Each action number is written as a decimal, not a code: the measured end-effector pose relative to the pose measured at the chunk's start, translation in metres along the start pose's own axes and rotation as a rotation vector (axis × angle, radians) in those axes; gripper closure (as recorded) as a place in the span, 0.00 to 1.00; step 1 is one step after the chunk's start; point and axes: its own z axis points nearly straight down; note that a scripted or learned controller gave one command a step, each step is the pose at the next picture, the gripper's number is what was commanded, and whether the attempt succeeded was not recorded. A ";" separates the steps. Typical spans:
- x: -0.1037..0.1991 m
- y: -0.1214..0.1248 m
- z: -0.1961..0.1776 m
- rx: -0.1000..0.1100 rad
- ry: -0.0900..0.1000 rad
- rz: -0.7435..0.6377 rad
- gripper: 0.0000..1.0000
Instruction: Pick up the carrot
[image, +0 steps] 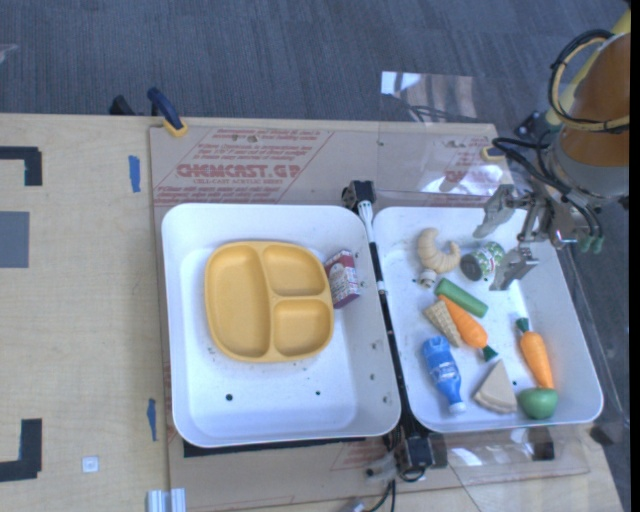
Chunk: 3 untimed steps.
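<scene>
An orange carrot (535, 357) with a green top lies near the right wall of the right bin (580, 300), pointing toward the front. A second carrot-like orange piece (466, 323) rests mid-bin beside a green cucumber (460, 297). My gripper (507, 246) hovers over the bin's far right part, above and behind both carrots. It is open, with nothing between its fingers (519, 268). A small green-and-white can (483, 262) sits just left of the gripper.
The right bin also holds a tan croissant (435, 252), a waffle-patterned wedge (438, 318), a blue bottle (441, 372), a bread wedge (495, 391) and a green fruit (538, 403). The left bin (190, 400) holds a yellow divided plate (268, 298) and a dark red can (343, 278).
</scene>
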 end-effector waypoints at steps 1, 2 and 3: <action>0.060 -0.018 0.135 0.001 -0.004 0.186 0.00; 0.060 0.014 0.141 0.004 -0.007 0.114 0.00; 0.055 0.020 0.141 0.001 -0.006 0.319 0.00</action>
